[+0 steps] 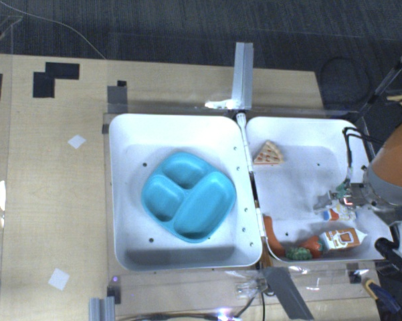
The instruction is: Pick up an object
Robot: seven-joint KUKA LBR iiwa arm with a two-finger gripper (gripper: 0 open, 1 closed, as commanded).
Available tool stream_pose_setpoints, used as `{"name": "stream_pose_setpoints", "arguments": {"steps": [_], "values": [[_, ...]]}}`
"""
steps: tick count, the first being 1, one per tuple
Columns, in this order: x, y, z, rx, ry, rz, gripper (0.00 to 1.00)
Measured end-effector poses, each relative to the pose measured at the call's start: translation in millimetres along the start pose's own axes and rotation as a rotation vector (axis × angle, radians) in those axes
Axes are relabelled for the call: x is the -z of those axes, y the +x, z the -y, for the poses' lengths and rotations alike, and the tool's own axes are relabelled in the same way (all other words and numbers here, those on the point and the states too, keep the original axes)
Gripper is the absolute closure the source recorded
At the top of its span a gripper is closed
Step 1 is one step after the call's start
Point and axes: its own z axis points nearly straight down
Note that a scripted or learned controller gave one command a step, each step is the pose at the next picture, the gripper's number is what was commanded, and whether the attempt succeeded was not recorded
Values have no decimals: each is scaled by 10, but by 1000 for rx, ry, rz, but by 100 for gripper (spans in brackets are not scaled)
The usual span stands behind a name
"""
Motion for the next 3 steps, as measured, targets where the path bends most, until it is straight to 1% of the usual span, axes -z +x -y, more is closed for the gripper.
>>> {"name": "stream_pose_setpoints", "arguments": {"steps": [1,2,3], "values": [[113,45,-34,9,-3,-8,100],[111,44,-33,9,-2,-8,0],[-22,-75,26,291,8,-8,0]]}}
